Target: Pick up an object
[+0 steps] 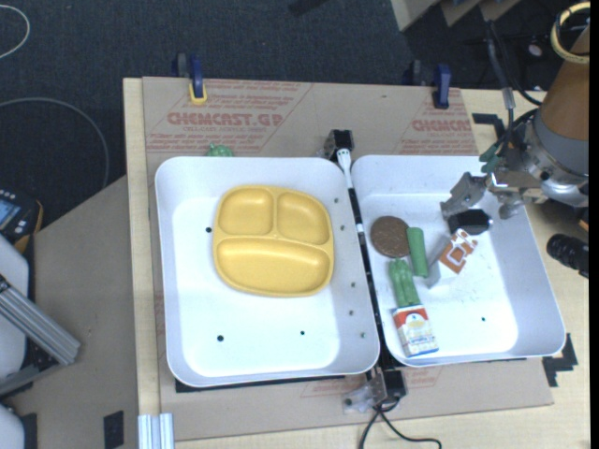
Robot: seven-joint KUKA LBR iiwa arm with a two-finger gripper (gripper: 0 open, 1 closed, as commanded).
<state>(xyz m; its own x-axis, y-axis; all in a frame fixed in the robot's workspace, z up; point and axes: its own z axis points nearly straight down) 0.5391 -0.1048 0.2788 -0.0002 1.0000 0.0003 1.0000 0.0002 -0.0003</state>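
The loose items are all gathered in the right-hand shallow white plastic bin (pixel 524 279), which suits a pick task: they lie within short reach of the grey arm with its orange band (pixel 567 110) coming in from the right, and the bin's low walls keep them from sliding off the bench. There a round brown disc (pixel 389 236) lies near the bin's left wall, touching a short green block (pixel 416 253) beside it; below them a green-handled piece ending in a white-and-red label (pixel 410 312) points toward the near rim, and a small orange-and-white carton (pixel 458 252) lies tilted just right of the green block. The two-finger gripper (pixel 470 215) hangs over the upper part of this bin, just above the carton, apparently positioned to come down on it or its neighbours; its dark tip blurs into shadow, so whether it is spread or closed I cannot tell, and nothing is visibly held between its tips. The left-hand white bin (pixel 187 279) carries a yellow plastic divided plate (pixel 273 239) with three compartments, lying flat and well apart from the gripper, probably just a spare candidate. Both bins sit side by side on a brown cardboard-faced board (pixel 271 115) printed with red lettering, pinned at the far edge by two blue clamps (pixel 196 71). Around the bench is dark carpet, with cables trailing at left.
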